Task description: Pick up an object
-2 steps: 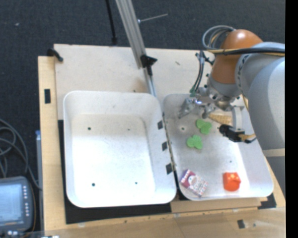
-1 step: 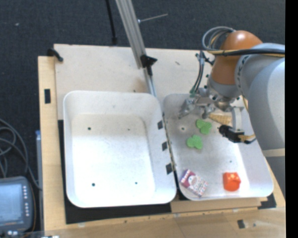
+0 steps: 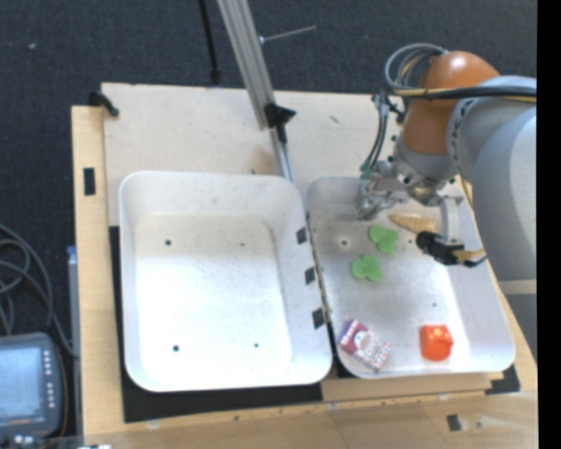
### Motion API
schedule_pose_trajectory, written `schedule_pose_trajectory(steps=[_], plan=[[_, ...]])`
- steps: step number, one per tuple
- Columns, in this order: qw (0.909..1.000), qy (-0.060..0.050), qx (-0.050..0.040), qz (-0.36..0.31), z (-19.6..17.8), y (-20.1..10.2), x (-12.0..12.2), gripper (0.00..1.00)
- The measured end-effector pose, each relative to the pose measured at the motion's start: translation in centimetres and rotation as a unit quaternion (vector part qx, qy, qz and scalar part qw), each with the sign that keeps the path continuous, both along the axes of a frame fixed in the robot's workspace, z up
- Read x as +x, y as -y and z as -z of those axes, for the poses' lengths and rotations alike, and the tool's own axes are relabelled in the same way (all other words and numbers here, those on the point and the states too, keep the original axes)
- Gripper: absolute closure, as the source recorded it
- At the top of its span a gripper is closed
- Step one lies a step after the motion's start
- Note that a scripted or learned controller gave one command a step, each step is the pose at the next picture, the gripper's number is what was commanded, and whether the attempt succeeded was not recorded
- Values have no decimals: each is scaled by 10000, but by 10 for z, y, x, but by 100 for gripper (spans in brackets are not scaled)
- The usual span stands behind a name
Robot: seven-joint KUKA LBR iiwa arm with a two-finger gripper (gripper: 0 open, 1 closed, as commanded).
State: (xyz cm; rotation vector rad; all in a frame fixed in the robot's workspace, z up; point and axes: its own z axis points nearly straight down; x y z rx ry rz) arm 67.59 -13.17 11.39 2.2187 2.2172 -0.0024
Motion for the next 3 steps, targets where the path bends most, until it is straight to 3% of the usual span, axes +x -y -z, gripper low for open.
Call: schedule_pose_trajectory(steps=[3], plan=[[10000,30,14,-11,-166,14,0,100]])
